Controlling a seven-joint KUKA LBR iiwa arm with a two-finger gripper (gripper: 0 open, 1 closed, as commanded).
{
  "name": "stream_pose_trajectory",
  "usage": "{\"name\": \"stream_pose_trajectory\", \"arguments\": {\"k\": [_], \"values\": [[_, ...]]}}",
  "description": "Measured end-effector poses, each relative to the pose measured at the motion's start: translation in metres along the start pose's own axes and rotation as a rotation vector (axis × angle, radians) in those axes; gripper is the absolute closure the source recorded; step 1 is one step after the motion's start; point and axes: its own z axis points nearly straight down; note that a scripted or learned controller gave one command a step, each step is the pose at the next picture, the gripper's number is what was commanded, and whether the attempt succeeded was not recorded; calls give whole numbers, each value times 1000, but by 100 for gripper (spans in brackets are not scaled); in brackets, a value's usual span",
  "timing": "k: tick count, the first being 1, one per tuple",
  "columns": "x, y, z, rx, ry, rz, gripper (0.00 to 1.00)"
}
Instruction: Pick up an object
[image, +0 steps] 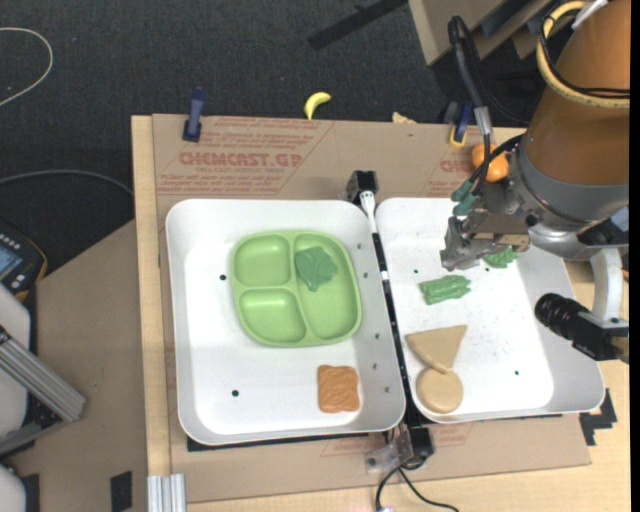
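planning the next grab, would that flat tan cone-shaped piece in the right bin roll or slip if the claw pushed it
The tan cone piece looks flat, so it probably slides rather than rolls. Its smooth look suggests slippery plastic. It touches the tan round piece, which might shift too.

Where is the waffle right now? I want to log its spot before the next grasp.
The waffle lies in the left bin, near its front right corner, just below the green tray.

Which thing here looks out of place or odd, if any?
A yellow banana-shaped item lies on the dark floor beyond the cardboard, outside both bins. Inside the bins nothing looks spilled or damaged; a green piece sits in the green divided plate.
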Motion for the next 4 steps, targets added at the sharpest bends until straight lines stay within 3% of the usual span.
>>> {"name": "stream_pose_trajectory", "arguments": {"k": [1,2,3,4], "values": [[64,-2,12,20,-1,-3,100],[173,7,46,24,0,-9,100],[68,1,-88,3,1,12,100],[106,-3,18,29,-4,0,100]]}}
